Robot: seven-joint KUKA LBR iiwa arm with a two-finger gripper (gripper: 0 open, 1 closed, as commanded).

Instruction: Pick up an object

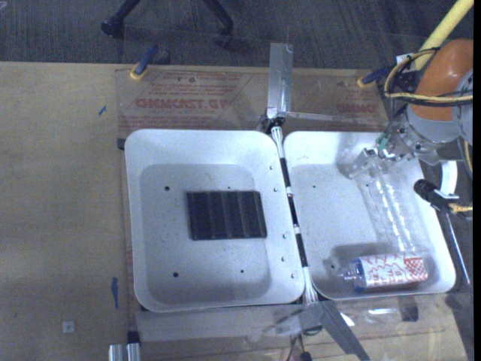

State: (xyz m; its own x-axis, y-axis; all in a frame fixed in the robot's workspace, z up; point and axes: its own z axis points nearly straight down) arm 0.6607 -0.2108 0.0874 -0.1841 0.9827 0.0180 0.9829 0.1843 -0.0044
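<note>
A small bottle with a red-and-white label [383, 270] lies on its side along the near wall of the right bin [319, 201], well below the gripper [379, 150], which hangs over a clear plastic bottle [391, 201]. I cannot tell how it is set. Nothing looks lifted; the pick seems undone.

Two white bins sit side by side on a brown bench [60, 201]. The left bin [143, 201] has a dark ridged mat [225, 215] lying flat in its middle. The right bin [319, 201] has a clear plastic bottle [391, 205] lying at a slant. A can with red and white marks [387, 271] lies near the front wall. The gripper [376, 156] is over the bottle's top end, at the bin's back right.
</note>
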